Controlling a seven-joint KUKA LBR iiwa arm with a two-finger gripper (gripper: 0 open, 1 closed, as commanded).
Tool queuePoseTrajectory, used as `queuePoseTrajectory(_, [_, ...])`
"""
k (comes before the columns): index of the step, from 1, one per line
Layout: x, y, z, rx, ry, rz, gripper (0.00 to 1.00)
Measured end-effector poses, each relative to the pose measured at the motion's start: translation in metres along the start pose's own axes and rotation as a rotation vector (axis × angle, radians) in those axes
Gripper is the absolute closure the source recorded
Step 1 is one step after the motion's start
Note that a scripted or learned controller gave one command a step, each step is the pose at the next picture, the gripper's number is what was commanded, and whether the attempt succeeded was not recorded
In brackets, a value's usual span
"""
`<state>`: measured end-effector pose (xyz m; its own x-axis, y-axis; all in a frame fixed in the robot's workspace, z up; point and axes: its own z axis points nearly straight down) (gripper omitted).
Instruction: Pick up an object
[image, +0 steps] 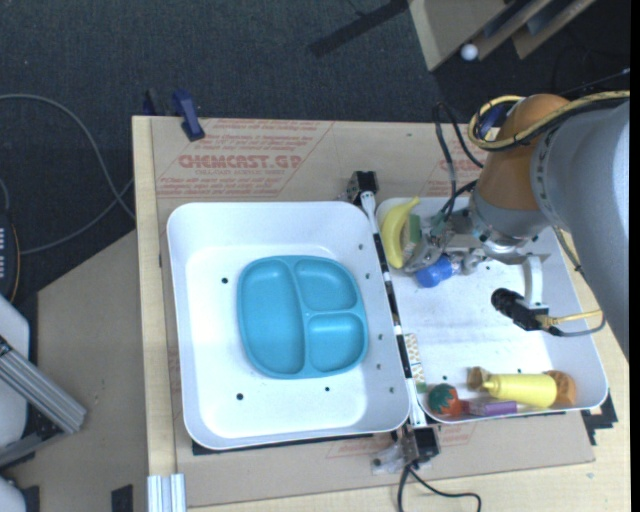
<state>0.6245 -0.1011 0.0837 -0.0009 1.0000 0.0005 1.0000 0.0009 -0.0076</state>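
Note:
The right bin (455, 335) holds a yellow banana (397, 232) at its far left corner. A small blue object (432, 274) lies just beside the banana. My gripper (447, 247) is low in that far left part, right above the blue object and next to the banana. Its tip is a dark cluttered shape, and nothing can be seen held in it. A yellow bottle with a brown cap (520, 387) lies along the near edge. Next to it are a small red and green toy (442, 400) and a purple piece (490, 408).
The left bin (190, 300) holds a blue divided plate (300, 315) in its middle. The grey arm with its orange band (520, 150) covers the right bin's far right corner. A black plug on a yellow cable (515, 308) hangs over that bin's middle.

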Motion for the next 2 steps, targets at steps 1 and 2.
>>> queuePoseTrajectory(1, [0.0, 0.001, -0.01, -0.004, -0.002, -0.001, 1.0])
queuePoseTrajectory(2, [-0.016, 0.0, -0.001, -0.005, -0.001, 0.001, 1.0])
